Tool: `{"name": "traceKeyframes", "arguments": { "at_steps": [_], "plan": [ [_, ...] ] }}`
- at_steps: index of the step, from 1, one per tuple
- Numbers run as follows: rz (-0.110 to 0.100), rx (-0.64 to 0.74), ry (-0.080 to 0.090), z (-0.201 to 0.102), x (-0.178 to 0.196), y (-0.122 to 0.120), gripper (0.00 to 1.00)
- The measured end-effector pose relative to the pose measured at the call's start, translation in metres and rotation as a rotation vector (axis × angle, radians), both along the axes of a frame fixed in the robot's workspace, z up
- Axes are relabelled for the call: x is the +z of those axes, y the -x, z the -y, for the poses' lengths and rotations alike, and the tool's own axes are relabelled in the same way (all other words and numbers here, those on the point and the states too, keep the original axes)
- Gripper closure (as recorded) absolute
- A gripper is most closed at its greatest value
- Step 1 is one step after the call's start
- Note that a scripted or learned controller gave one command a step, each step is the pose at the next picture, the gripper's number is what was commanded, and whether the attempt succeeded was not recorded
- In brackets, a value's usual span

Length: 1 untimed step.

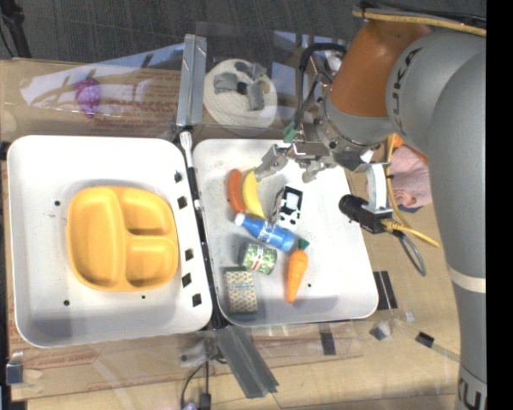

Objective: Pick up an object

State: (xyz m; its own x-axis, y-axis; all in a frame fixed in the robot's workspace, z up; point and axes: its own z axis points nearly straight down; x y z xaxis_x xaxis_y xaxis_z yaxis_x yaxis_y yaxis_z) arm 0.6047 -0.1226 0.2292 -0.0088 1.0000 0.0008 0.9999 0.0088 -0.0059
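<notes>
Approach phase is the step judged to be in hand: the gripper [292, 161] hangs over the upper part of the right bin [350, 263], its jaws spread wide and holding nothing, the two metal fingers [272, 159] splayed to either side with open bin floor between them. Candidate objects lie in a cluster just at 6 o'clock of the jaws: a banana [252, 193] touching a red-orange sausage-shaped toy [234, 190], a small black-and-white item [289, 207], a blue tube [267, 231], a green-labelled can [260, 259], a carrot [296, 274] and a patterned block [239, 290] nearest the bin's 6 o'clock wall. The banana and the black-and-white item sit closest to the jaws. The next move would call for centring over one object, descending until the fingers straddle it, then closing; the tight packing risks a finger landing on a neighbour. The left bin [34, 306] carries a yellow divided tray [124, 237], well apart from the gripper.
</notes>
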Motion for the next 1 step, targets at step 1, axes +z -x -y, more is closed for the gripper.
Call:
{"name": "traceKeyframes", "arguments": {
  "at_steps": [1],
  "plan": [
    [0.008,0.078,0.001,0.0086,-0.1230,-0.0120,0.00]
  ]
}}
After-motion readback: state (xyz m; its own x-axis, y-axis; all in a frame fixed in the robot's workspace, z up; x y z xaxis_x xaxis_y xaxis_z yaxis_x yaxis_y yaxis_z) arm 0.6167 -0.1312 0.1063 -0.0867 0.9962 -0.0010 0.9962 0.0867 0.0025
